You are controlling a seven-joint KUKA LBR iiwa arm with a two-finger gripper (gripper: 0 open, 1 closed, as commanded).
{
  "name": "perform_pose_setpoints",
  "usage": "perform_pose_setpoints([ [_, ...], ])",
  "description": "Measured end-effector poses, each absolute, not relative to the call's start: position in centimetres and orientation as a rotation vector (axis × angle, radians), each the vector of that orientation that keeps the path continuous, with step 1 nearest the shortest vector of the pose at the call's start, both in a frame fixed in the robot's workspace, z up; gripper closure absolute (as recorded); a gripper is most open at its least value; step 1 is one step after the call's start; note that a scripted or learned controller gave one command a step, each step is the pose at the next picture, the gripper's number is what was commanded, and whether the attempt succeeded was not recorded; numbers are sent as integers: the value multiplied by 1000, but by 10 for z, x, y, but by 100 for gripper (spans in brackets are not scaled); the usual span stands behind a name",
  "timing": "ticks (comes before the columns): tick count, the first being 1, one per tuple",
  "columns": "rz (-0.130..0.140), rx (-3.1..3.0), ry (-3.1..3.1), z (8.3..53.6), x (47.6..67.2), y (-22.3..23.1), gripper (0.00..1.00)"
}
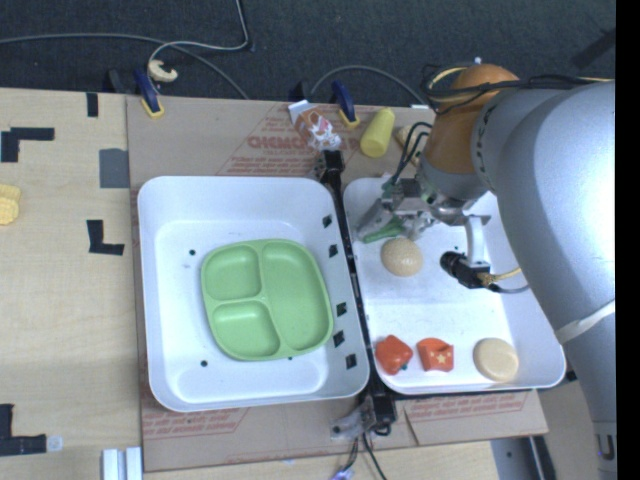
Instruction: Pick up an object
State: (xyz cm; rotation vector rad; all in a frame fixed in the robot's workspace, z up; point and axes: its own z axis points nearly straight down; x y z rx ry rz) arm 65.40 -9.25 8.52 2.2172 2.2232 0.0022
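The big grey arm with its orange band (470, 133) bulks closest to the lens, sweeping in from the right over the right-hand shallow white bin (520, 313). Its two-finger gripper (398, 218) hangs low over the upper left part of that bin, just above a pale beige rounded object (402, 258), with something thin and green (378, 233) lying at the fingertips. Whether the claw is spread or closed cannot be told from here: the metal is foreshortened and the tips blur into the green piece, and nothing is plainly seen between them.

Along the near edge of the same bin sit two small red-orange pieces (393, 353) (434, 352) (they look like toy food) and a tan round disc (495, 359), well apart from the gripper. The left-hand white bin (165, 268) holds a light green divided plastic plate (266, 298).

The step in hand looks like the descent onto a target, most likely the beige object or the green piece beside it. To do it well, the tips should straddle one object only, centred on it, and close once low enough to catch its widest part. A rounded thing may roll aside if struck off-centre, and the bin wall to the left leaves little room.
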Motion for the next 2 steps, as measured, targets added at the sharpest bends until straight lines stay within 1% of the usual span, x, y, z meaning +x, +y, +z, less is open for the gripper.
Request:
perform_pose_setpoints([
  [1, 2, 2218, 2222, 86, 647, -105, 0],
  [2, -1, 2222, 2220, 86, 542, -112, 0],
])
